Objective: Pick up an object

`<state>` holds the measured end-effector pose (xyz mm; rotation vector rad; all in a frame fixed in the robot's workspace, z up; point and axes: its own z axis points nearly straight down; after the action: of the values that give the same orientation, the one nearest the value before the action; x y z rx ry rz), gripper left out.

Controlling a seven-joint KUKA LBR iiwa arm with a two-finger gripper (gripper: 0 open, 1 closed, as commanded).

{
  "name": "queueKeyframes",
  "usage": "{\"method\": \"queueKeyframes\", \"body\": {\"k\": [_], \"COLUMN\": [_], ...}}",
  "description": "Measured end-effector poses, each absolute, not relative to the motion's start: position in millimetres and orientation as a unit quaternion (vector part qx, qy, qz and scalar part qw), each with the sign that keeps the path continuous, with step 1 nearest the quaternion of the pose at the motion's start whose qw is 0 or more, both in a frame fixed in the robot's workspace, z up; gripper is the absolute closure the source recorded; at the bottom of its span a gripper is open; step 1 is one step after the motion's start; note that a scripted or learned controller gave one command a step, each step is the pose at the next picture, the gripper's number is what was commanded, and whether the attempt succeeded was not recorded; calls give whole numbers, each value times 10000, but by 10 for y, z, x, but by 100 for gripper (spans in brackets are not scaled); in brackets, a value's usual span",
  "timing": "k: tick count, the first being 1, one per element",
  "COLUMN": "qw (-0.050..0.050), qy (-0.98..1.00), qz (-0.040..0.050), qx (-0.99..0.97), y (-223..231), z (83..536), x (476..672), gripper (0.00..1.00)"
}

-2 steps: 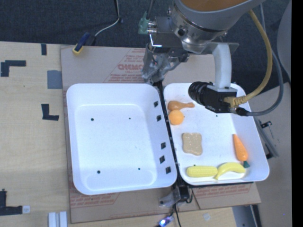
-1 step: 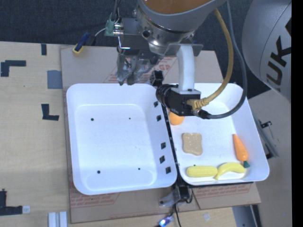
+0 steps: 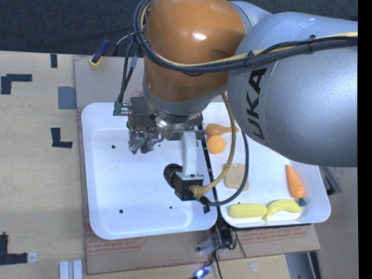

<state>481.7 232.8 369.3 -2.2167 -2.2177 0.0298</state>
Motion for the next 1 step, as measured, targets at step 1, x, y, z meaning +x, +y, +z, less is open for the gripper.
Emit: {"method": "queueKeyframes", "body": {"k": [1], "qw": [5], "qy": [-7079], "qz": [10], "qx": [-7063], "y": [2336], "z": [3787], "x": [4831], "gripper": [0]}}
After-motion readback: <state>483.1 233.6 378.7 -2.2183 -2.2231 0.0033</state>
